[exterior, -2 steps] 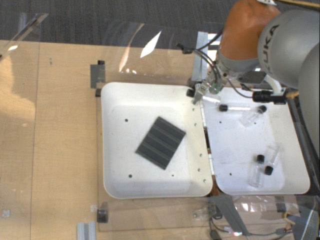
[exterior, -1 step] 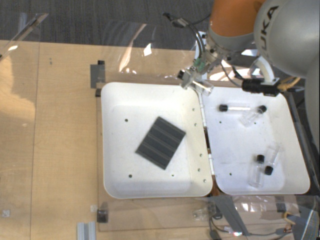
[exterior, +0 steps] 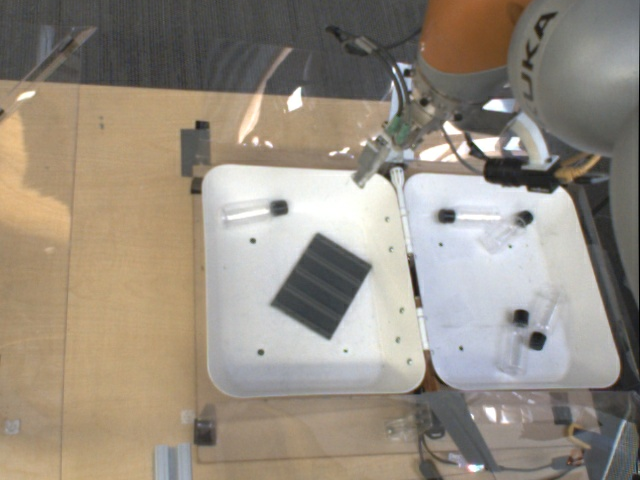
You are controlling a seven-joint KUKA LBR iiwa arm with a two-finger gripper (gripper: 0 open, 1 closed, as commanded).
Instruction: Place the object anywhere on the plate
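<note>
One end effector [exterior: 372, 161], fingers indistinct.

Colour and pattern reference

Bins [exterior: 230, 368]: plain white. Plate [exterior: 322, 285]: dark grey, ribbed with parallel stripes. Vials [exterior: 254, 210]: clear, black caps. Desk [exterior: 100, 298]: light wood tone. Arm [exterior: 575, 58]: grey, with an orange band [exterior: 470, 18].

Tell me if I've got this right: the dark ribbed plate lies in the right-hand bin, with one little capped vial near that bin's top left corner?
Not quite. In the camera view the dark ribbed plate lies in the left-hand bin, not the right-hand one. The rest holds: one little capped vial lies near that bin's top left corner.
</note>
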